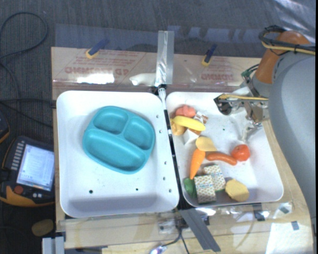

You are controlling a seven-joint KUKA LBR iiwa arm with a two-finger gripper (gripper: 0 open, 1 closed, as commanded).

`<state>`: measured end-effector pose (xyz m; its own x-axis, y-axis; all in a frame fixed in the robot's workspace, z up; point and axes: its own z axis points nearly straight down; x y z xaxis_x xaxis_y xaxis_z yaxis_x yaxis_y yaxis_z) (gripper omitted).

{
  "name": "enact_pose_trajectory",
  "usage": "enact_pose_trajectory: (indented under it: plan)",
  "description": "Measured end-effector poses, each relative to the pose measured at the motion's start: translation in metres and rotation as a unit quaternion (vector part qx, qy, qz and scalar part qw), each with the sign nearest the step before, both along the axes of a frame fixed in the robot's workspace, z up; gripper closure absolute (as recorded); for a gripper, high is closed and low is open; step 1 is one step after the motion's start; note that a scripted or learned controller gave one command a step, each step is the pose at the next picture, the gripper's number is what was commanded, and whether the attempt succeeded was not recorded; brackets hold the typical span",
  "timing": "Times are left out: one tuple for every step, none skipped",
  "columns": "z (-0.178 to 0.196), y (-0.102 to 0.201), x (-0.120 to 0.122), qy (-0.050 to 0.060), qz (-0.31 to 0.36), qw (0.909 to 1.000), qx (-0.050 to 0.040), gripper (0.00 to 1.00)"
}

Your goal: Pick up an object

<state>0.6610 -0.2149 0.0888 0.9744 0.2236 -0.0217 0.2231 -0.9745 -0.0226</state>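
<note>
Left bin (69, 194) holds a blue tray (119, 138); right bin (265, 187), toy food (209, 157).

Toy foods heaped in right bin (270, 192): banana (188, 124), carrot (196, 163), tomato (241, 152), yellow lemon (236, 190), all lying flat

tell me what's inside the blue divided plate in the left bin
Nothing shows in the blue divided plate: its three compartments look bare. It lies in the left bin. What is beneath the plate is covered. The toy foods all lie in the right bin.
</note>
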Motion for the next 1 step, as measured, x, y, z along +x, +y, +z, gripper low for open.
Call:
enact_pose_trajectory:
  plan:
    - [0.0,-0.0001,-0.0003,0.0,0.0,1.0,-0.0002,0.0]
